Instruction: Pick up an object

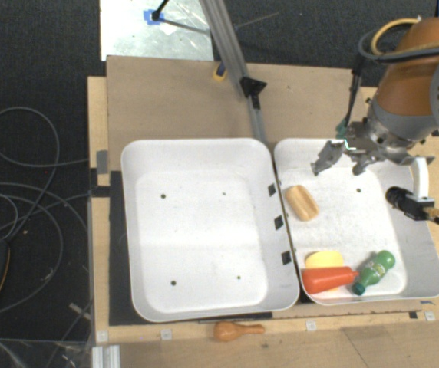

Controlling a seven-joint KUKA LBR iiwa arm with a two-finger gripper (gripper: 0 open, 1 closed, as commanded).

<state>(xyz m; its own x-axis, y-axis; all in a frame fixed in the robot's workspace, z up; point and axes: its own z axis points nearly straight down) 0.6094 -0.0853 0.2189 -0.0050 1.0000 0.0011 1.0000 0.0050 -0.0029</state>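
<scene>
Over right bin (423, 278), end effector (341, 159) hangs open.

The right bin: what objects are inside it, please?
Inside the right bin lie a tan bread-like block, a yellow piece, an orange carrot and a green bottle. The carrot covers the yellow piece's lower edge. The tool hangs above.

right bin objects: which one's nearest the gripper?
The tan block, lying alone by the right bin's left wall, just below-left of the gripper. The yellow piece, orange carrot and green bottle cluster at the near edge.
</scene>
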